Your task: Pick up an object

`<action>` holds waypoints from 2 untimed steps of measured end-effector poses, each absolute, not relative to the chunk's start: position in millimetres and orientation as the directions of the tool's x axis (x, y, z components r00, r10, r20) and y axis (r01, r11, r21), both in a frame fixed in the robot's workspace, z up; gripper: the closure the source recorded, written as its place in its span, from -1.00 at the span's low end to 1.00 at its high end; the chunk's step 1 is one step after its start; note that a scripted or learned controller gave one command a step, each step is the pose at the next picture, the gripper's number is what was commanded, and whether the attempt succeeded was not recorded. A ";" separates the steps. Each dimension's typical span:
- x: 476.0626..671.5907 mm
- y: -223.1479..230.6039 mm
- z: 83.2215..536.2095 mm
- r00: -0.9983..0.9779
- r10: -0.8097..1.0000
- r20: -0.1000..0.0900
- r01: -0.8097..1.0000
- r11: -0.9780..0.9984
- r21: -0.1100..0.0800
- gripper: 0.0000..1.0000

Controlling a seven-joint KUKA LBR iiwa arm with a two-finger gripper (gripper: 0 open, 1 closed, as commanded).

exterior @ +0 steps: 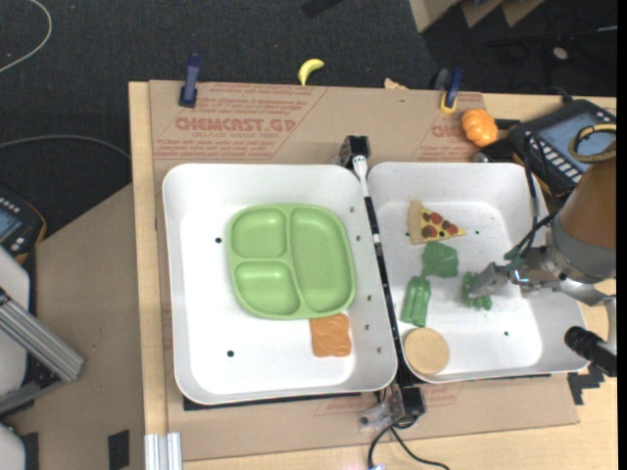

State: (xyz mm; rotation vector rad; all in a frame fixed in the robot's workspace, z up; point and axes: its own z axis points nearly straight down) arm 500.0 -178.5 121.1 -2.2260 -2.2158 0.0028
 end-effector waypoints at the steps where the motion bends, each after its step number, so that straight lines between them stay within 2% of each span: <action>1: 514.9 -136.1 82.5 -0.004 1.000 0.004 1.000 0.004 -0.004 -1.00; 2: 515.2 -139.2 95.0 0.000 1.000 0.000 1.000 0.000 0.001 1.00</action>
